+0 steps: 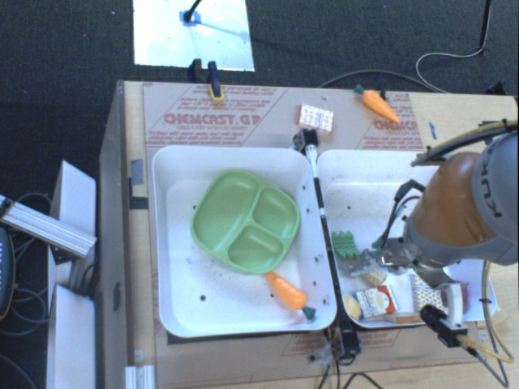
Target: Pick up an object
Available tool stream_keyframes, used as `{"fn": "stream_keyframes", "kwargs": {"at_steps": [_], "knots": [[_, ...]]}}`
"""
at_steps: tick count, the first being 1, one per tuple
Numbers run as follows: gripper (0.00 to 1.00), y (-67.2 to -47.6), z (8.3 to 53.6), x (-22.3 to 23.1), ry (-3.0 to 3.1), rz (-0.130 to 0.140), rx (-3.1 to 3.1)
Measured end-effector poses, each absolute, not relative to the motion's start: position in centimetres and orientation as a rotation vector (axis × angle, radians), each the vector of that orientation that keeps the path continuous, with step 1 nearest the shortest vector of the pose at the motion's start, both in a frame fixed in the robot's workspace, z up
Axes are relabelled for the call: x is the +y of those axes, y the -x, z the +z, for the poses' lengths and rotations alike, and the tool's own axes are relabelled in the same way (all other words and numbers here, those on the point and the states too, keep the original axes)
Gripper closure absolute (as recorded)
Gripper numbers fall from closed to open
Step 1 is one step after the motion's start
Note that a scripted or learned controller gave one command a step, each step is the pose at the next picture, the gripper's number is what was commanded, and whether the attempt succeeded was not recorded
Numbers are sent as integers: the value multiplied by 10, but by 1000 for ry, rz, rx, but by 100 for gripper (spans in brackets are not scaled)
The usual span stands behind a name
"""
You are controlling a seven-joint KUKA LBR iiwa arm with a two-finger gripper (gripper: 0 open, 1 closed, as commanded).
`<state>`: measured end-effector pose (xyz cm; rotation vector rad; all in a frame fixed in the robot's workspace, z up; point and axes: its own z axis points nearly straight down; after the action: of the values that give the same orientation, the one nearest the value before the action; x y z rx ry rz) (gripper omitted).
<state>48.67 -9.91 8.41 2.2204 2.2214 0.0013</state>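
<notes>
The end effector hangs low over the right bin, near that bin's front left corner, at the end of a grey arm with an orange band that reaches in from the right; whether it is apart or together cannot be told, and nothing is seen held in it. By this look, the pick is not yet done: the arm seems placed to take something, and the grasp and lift are still ahead. The nearest candidates lie in the right bin: a green ridged block just beside the tip, a small red and white packet and a pale round piece toward the front edge. The left bin holds a green divided plate and a toy carrot. Both bins sit on a bench covered with printed brown board, where a second carrot and a small box lie behind them. Dark carpet surrounds the bench, with cables and a pale floor panel.
</notes>
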Motion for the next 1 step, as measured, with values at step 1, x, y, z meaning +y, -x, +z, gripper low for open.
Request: {"fn": "stream_keyframes", "kwargs": {"at_steps": [1], "knots": [[100, -488, 95, -99, -2219, 5, 2221]]}}
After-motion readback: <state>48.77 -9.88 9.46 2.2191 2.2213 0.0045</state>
